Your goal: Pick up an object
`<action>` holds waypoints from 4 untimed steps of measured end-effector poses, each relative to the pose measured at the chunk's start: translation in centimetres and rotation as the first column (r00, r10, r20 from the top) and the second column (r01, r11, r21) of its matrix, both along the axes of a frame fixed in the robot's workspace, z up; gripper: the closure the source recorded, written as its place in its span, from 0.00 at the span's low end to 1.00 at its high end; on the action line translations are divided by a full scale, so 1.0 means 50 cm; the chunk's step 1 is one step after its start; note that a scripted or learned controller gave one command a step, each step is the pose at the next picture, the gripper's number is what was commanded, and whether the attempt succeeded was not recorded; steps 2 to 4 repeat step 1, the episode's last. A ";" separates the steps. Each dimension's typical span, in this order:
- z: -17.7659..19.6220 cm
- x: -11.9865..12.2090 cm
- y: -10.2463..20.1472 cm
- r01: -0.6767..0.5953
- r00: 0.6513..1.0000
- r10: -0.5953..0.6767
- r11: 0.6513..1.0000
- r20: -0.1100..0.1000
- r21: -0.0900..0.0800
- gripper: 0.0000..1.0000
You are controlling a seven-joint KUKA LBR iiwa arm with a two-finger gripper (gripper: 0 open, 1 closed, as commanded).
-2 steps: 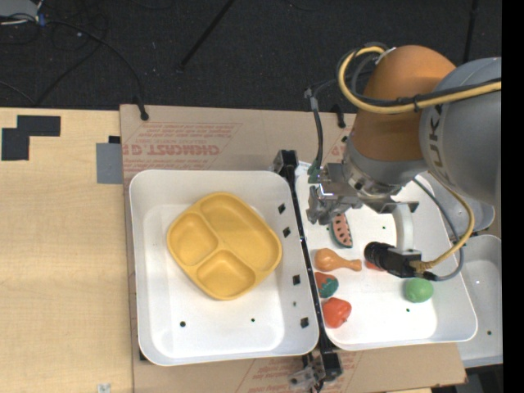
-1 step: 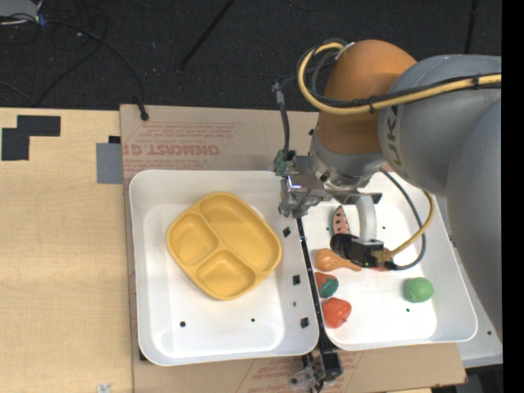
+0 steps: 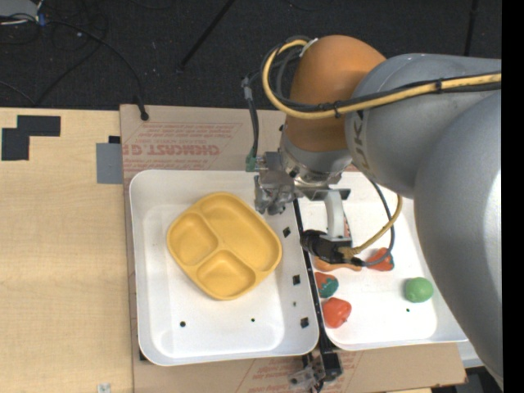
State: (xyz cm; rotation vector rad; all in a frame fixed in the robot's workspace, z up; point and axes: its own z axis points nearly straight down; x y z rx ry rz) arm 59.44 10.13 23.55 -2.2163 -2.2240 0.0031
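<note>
My claw hangs over the right side of the left bin, just beside the yellow plate that lies in it. I cannot tell if the claw is open or closed. A green ball and a red toy lie in the right bin.

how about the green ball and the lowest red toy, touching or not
Apart. Camera view shows white bin floor between the green ball and red toy.
</note>
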 end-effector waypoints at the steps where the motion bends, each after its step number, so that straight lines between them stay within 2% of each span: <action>1: 0.000 -0.001 -0.002 0.001 1.000 -0.001 1.000 -0.001 -0.001 0.00; 4: 0.000 -0.001 -0.002 0.001 1.000 -0.001 1.000 -0.001 -0.001 0.00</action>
